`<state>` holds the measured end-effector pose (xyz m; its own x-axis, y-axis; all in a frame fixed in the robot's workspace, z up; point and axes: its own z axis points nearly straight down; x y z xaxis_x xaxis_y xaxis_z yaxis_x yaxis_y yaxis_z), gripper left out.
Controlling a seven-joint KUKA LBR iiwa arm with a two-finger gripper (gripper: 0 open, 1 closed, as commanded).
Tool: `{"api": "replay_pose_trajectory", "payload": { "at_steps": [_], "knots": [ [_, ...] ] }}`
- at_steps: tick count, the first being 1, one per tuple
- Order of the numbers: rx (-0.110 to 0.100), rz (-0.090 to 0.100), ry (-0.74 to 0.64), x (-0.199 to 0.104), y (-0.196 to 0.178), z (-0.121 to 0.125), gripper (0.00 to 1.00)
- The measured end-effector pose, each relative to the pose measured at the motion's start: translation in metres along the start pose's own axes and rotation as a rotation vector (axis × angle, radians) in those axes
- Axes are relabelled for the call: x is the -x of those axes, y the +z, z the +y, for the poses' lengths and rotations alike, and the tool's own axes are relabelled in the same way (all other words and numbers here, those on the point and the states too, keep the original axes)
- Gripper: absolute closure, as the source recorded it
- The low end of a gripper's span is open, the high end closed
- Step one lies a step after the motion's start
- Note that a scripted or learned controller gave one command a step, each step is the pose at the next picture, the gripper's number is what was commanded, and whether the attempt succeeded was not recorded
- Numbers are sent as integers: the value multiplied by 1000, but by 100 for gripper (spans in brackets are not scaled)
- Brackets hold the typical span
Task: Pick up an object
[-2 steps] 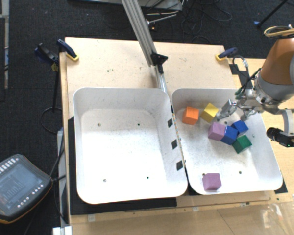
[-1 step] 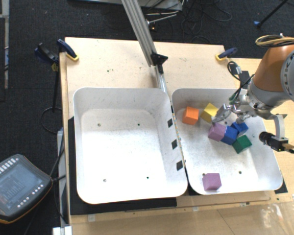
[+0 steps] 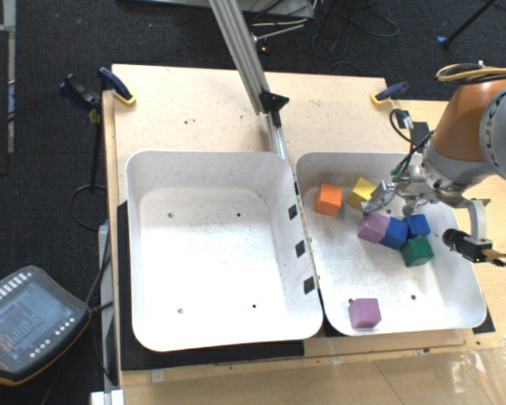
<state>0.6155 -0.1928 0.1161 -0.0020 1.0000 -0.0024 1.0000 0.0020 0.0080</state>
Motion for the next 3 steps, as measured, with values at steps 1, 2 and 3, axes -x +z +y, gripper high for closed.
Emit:
{"api": "replay_pose_trajectory", "payload": {
  "at_steps": [1, 2, 3],
  "knots": [
    [-1, 0, 0, 0, -7, 0, 100],
    [-2, 0, 2, -1, -55, -7, 100],
    [0, -1, -1, 0, -109, -5, 100]
  ]
}}
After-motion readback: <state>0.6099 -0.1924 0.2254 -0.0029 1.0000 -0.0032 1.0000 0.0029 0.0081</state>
